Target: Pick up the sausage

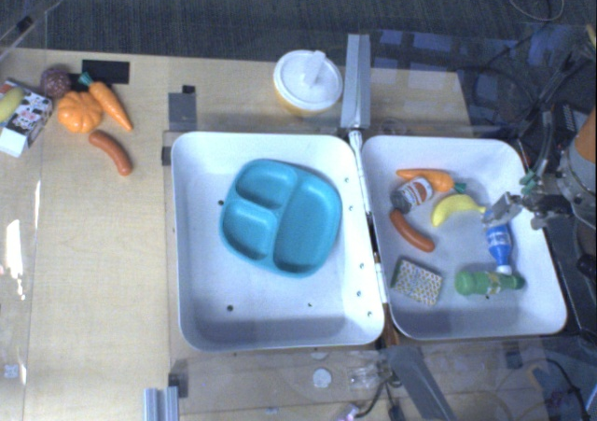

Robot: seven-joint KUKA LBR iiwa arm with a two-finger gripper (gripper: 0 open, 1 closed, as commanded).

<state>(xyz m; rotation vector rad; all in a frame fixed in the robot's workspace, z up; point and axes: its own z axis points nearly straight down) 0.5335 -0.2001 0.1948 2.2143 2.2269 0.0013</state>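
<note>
Two shallow white bins sit side by side on the bench, the left bin (196,251) and the right bin (532,316). The left one carries a blue divided tray (280,216) with nothing seen in its compartments.

The arm (583,162) comes in at the right edge, and its gripper (524,205) hangs at the right bin's right wall, well apart from the target. Its fingers look spread, with nothing between them, though they are small and partly lost against the dark clutter, so this is a reading rather than a certainty.

In the right bin the things lie loose: a blue bottle (499,246) just below the gripper, a green bottle (487,283) lying on its side, a yellow banana (455,209), an orange carrot (426,177), a patterned sponge-like square (416,281), and a small brown and white jar-like item (411,194).

The sausage (411,230) lies on the bin floor near the left wall, slanted, its upper end just beside the jar-like item and the rest of it clear. A second sausage-like piece (112,151) lies out on the bench, far left.

Judged from this, the pick has not begun: nothing is lifted, and the whole reach across the bin, the descent, the closing and the lift remain.
</note>
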